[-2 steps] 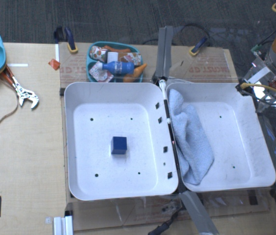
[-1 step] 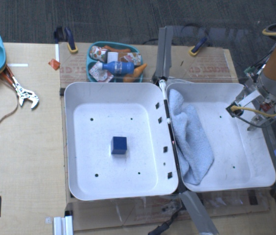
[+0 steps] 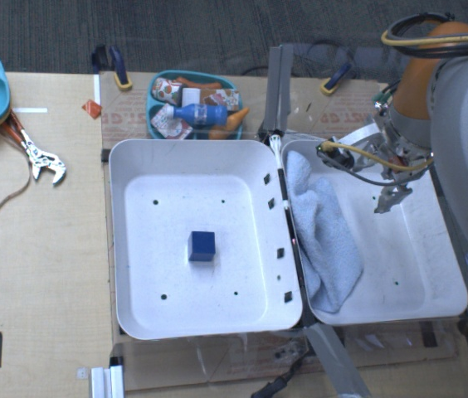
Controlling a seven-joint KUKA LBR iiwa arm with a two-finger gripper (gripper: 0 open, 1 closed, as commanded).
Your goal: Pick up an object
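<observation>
You can read no writing on anything here. Nearest you, the blue cube (image 3: 202, 245) sits near the middle of the left bin (image 3: 134, 305), while a pale blue towel (image 3: 324, 239) drapes the right bin's (image 3: 433, 297) left side. The arm (image 3: 446, 81) reaches in above that bin's far end, jaws (image 3: 387, 197) pointing down; whether they're parted you cannot tell.

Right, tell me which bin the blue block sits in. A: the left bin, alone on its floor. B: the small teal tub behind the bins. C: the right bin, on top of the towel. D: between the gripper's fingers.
A: the blue block lies by itself on the floor of the left bin, while the towel is in the right bin, where the gripper hangs above the floor, well away from the block.
</observation>
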